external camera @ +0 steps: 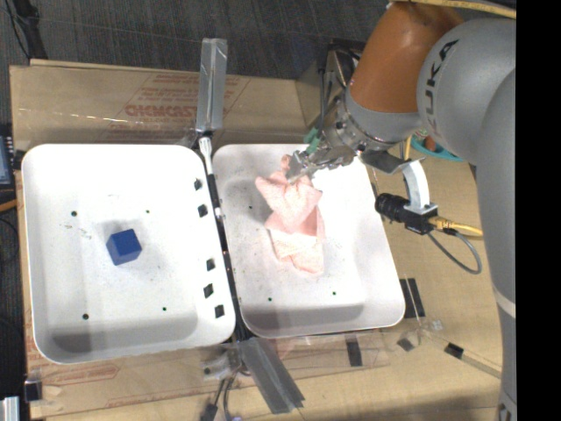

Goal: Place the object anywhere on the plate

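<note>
Pink cloth [294,217] lies crumpled in the right bin [368,296], toward that bin's far edge and a bit right of its middle, one peak of fabric pulled up toward the far-right corner. The gripper [302,165] sits right at that raised peak, arm reaching in over the bin's far-right corner. Looks like the fingertips are pinched on the top of the cloth — the fabric rises in a point to meet them — though the contact is small and partly hidden by the wrist, so call it a likely hold, not a sure one. Most of the cloth rests on the bin floor.

Left bin [53,323] carries a blue cube [124,246], left of its middle, well apart from the arm.

Progress — early. No plate can be made out in this view, so the placing target is unclear. My read: the grasp is just made or being made; lift, carry and release are all left to do. Risk: a thin pinch on loose fabric may slip.
</note>
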Motion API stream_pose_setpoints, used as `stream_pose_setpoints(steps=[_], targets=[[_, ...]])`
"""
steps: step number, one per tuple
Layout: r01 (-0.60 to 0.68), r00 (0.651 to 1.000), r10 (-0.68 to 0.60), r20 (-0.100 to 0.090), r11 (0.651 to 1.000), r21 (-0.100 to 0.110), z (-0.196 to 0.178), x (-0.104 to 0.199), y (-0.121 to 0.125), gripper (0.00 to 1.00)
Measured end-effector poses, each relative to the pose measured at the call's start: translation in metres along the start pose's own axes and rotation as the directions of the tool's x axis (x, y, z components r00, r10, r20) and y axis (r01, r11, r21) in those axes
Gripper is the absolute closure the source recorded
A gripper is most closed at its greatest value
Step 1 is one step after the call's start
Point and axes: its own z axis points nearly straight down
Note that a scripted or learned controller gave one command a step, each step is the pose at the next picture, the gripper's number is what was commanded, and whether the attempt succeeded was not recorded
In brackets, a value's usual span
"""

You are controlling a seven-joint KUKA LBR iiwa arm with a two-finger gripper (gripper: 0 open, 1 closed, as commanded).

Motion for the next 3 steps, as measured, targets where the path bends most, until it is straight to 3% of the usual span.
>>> stream_pose_setpoints(steps=[1,2,3], targets=[[0.009,1.0,-0.009,0.0,1.0,0.002,0.039,0.003,0.001,1.0],[0.404,0.915,-0.404,-0.001,0.915,0.002,0.033,0.048,0.01,1.0],[0.732,0.681,-0.732,-0.001,0.681,0.002,0.032,0.097,0.002,1.0]])
